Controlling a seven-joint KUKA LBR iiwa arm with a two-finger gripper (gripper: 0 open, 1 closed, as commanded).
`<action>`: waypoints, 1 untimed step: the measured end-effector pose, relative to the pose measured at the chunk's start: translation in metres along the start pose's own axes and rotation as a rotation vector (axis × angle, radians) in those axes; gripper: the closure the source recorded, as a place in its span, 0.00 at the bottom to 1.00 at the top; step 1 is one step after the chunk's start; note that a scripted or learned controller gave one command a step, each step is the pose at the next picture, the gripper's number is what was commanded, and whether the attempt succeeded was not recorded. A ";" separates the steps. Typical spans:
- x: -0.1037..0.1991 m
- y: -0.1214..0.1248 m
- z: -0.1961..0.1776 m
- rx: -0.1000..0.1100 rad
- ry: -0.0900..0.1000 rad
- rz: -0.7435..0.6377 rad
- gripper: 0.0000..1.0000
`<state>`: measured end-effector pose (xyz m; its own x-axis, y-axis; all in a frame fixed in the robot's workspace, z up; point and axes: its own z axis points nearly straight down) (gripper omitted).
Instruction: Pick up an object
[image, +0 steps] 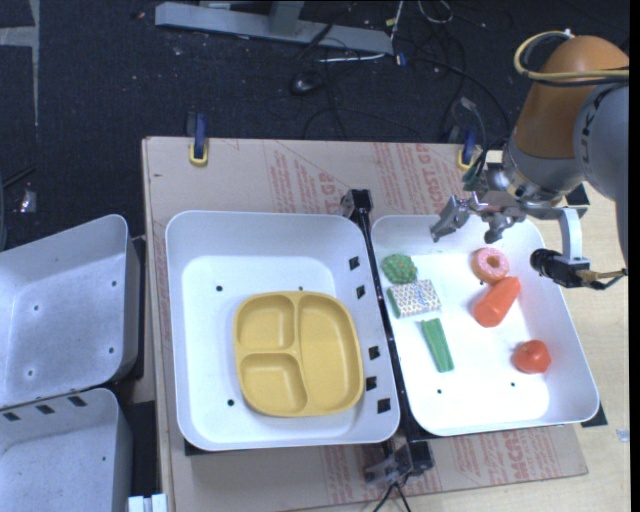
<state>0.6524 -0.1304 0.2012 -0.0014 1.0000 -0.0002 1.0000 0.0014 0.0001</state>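
Approach step: the gripper (468, 222), fingers spread and empty, hovers over the right bin's (560, 400) far edge. Next it must descend onto one item, perhaps the donut (490, 264).

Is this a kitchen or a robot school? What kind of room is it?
Probably a robot lab, not a kitchen. A robot arm reaches over two white bins on a clamped board, the food, like the donut and carrot, looks like toys, and cables lie on the dark floor.
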 end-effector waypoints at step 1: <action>-0.004 -0.004 0.063 0.006 0.000 0.002 0.00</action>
<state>0.6479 -0.1342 0.1384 0.0010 1.0000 0.0003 1.0000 -0.0010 -0.0056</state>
